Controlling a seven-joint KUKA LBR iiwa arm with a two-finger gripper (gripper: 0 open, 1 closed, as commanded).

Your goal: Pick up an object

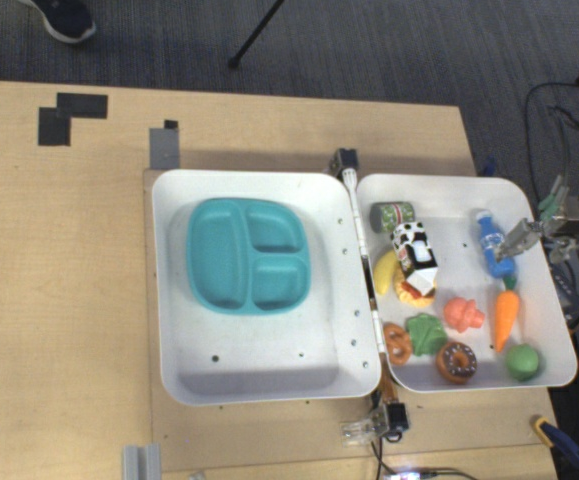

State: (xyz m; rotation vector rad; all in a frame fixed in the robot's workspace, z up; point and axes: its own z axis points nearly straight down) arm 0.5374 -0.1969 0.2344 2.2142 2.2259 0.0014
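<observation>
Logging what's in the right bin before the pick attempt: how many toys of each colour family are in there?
Green: 3, can, leafy piece, ball
Orange/pink: 2, carrot, pink piece
Brown: 2, pretzel, donut
Blue: 1, bottle
Yellow: 1, banana
Black-and-white: 1, cow
Red/white/yellow: 1, wedge
Total: 11

The robot's metal two-finger hand (517,242) reaches in from the right edge of the view, low and slanted down toward the left. Its grey, shiny linkage widens toward the wrist at the far right — that part is cut off by the frame, so little of the arm itself can be made out. The tips point left and slightly downward, lying close together at the pointed end; whether they are parted or closed cannot be told — the detail there is too small and blurred.
</observation>
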